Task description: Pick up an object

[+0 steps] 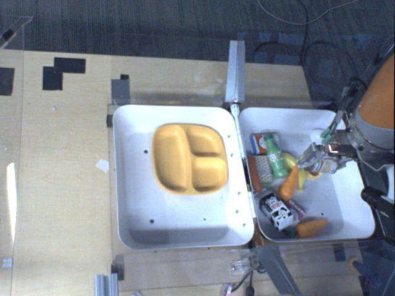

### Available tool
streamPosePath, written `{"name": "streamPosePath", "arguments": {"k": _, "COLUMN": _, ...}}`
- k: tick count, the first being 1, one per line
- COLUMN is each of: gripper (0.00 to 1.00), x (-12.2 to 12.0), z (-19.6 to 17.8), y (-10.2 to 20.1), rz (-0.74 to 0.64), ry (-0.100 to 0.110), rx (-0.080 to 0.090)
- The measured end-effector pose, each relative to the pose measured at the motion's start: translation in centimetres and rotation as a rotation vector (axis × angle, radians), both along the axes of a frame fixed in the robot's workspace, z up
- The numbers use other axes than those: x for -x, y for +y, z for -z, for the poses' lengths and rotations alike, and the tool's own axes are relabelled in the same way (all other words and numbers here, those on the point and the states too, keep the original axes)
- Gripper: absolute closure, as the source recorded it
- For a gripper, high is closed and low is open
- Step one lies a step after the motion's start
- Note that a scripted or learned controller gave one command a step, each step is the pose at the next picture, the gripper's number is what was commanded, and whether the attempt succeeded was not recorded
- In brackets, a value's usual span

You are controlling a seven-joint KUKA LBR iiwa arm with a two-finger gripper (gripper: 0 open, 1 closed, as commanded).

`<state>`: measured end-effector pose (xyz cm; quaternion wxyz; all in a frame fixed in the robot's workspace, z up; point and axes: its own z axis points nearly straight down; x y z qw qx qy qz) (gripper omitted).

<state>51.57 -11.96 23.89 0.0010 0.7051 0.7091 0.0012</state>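
Note:
The right bin (345, 208) holds several small items. Among them are an orange carrot-like piece (288, 187), a green piece (275, 163), a yellow piece (289, 161), a red and blue packet (259, 143) and a black and white box (276, 211). A second orange piece (311, 227) lies near the front wall. My gripper (313, 160) is low over this bin, just right of the yellow and orange pieces. Nothing can be seen held in it.
The left bin (136, 214) holds a yellow divided tray (188, 158). A metal bar (236, 73) runs back from the gap between the bins. The arm's orange band (378, 97) and grey wrist hang over the right bin's right wall.

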Motion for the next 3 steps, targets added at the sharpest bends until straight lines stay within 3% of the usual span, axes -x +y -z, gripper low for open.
{"name": "streamPosePath", "arguments": {"k": 1, "gripper": 0.00, "x": -1.0, "z": 12.3, "y": 3.5, "rz": -0.058, "ry": 0.001, "rx": 0.000}}
{"name": "streamPosePath", "arguments": {"k": 2, "gripper": 0.00, "x": -1.9, "z": 5.3, "y": 5.0, "rz": -0.140, "ry": -0.003, "rx": 0.000}}
{"name": "streamPosePath", "arguments": {"k": 3, "gripper": 0.00, "x": -0.2, "z": 14.3, "y": 2.2, "rz": -0.247, "ry": -0.005, "rx": 0.002}}
